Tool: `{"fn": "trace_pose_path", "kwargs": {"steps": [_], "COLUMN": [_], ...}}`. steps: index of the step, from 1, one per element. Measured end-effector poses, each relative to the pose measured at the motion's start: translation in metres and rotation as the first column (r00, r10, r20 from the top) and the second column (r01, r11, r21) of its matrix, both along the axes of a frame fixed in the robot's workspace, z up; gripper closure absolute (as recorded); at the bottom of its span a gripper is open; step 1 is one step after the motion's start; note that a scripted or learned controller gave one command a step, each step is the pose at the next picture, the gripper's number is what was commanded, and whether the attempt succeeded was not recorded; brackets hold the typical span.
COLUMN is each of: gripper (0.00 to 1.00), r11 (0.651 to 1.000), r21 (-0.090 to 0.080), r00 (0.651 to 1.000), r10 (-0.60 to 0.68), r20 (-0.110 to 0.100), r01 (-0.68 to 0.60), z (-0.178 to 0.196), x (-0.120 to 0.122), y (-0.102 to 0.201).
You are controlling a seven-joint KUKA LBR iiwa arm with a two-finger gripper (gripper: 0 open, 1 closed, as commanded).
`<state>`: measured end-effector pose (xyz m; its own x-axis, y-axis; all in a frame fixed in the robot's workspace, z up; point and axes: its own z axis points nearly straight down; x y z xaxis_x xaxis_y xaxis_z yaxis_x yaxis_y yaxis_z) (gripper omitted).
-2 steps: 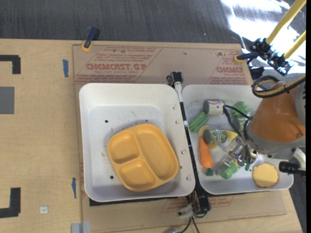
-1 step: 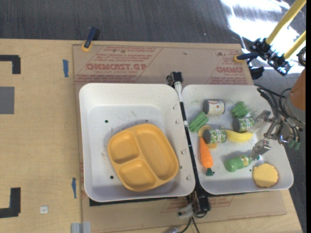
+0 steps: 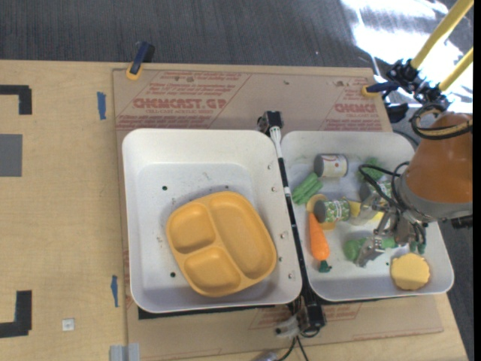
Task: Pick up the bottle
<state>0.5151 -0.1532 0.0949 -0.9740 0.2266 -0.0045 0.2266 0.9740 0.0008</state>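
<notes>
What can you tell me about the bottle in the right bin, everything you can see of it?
The bottle is small, looks like clear plastic with a yellowish tint, and has a dark grey cap at its left end. It lies on its side, roughly in the middle of the right bin, its length running left to right. The carrot sits just below its cap end, and a green piece lies just above; I cannot tell whether either touches it. The gripper is to its right, not holding it.
</notes>
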Motion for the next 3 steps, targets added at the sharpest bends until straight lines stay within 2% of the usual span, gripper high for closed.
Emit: {"fn": "trace_pose_path", "kwargs": {"steps": [1, 2, 3], "gripper": [0.00, 0.00, 0.00], "r11": [0.982, 0.999, 0.992], "r21": [-0.002, -0.001, -0.001], "r00": [0.982, 0.999, 0.992], "r10": [-0.189, -0.038, -0.130], "r20": [0.018, 0.001, 0.012], "r01": [0.189, 0.038, 0.130], "z": [-0.005, 0.032, -0.005], "x": [-0.028, -0.035, -0.031], "y": [0.038, -0.035, 0.033]}}
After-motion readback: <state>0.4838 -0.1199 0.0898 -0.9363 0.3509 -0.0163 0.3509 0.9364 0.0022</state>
